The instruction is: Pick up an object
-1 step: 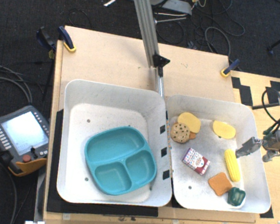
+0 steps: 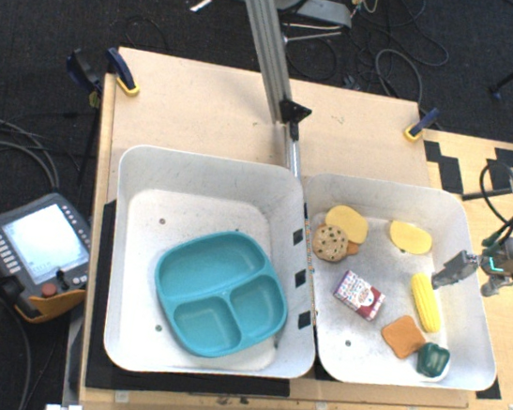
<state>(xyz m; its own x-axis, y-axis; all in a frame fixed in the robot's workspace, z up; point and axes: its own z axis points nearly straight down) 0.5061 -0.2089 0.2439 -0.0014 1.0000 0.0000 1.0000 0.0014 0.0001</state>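
The right bin holds several toy foods: a brown cookie with a yellow piece behind it, a flat yellow piece, a corn cob, a pink and white carton, an orange block and a green pepper. My gripper hovers over the bin's right side, just right of and above the corn cob. Its two fingers stand apart, open, with nothing between them.
A teal three-compartment tray lies in the left bin. A slanted metal pole crosses the bench's far side above the seam between the bins. A teach pendant lies on the floor at left.
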